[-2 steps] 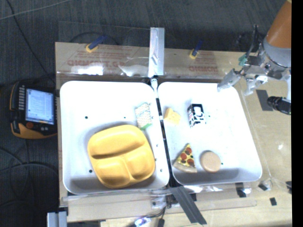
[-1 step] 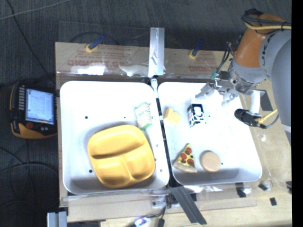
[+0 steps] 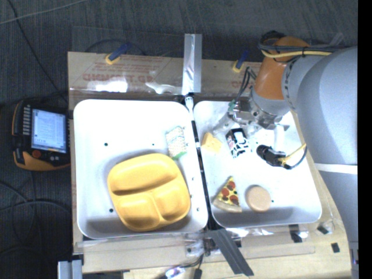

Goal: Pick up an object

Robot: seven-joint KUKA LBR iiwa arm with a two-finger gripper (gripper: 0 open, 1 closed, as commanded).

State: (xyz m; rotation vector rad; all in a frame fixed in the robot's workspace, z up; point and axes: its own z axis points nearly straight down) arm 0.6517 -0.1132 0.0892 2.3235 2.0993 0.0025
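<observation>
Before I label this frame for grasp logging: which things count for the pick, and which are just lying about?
For the pick: gripper; black-and-white toy just below it; pale yellow piece; pizza slice toy; tan round disc, all in the right bin.

Lying about: yellow divided tray and green-white packet in the left bin; teach pendant.

Arm (image 3: 331,103): cut off by the right edge; its bulk covers the right bin's (image 3: 290,214) upper right corner. Gripper (image 3: 239,133): fingertips too small and cluttered to resolve against a black-and-white object (image 3: 237,144). Small green-and-white packet (image 3: 175,142): printing illegible. Handheld screen (image 3: 47,129): display text unreadable.
</observation>
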